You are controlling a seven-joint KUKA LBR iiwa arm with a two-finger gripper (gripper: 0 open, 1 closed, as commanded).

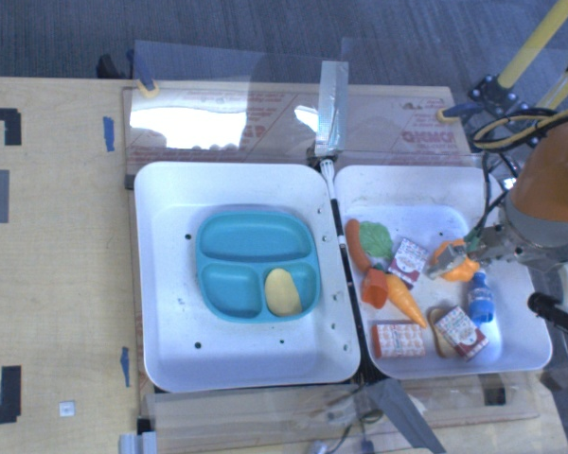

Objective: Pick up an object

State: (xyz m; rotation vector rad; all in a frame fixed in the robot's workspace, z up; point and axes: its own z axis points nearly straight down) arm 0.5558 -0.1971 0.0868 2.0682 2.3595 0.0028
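The right white bin (525,348) holds several toy foods. Among them are a red-orange piece (356,241) beside a green leafy one (377,241), an orange carrot (406,302) and a blue bottle (480,300). There are also small printed cartons (409,257) (398,339) (457,331). My gripper (452,256) reaches in from the right, low over the bin's upper right part, right at a small orange piece (461,271). Its grey wrist (535,227) and the orange band (552,178) hang over the bin's right rim.
The left white bin (161,282) carries a blue divided tray (256,239) with a yellow oval item (282,292) in its lower right compartment. A clear panel (227,116) stands behind the bins. Cables and a yellow pole (540,36) are at the back right.
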